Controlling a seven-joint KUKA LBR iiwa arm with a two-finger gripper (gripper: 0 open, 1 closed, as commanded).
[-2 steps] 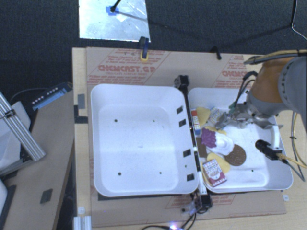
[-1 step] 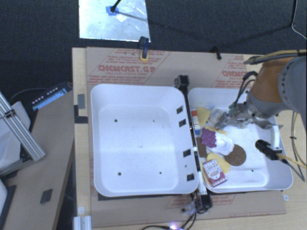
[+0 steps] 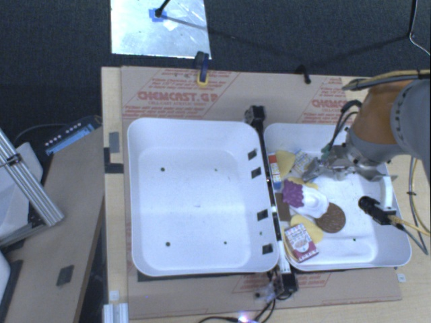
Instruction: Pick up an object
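While two white bins sit side by side on the tabletop (image 3: pixel 114 200), the right bin (image 3: pixel 390 247) holds six or so small objects: a purple piece (image 3: pixel 293 192), a brown disc (image 3: pixel 330 219), a red packet (image 3: pixel 301 242). The end effector (image 3: pixel 311 167) hovers just above the purple piece; its opening is unclear. The left bin (image 3: pixel 195 194) offers open room.

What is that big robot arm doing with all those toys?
The grey and orange robot arm is reaching from the right into the right bin, trying to pick something up. Its gripper is down near the top of a small pile by the bin's left wall. The pile has a purple toy, a brown round disc, a red and white box and some yellow pieces. The left bin sits beside it.
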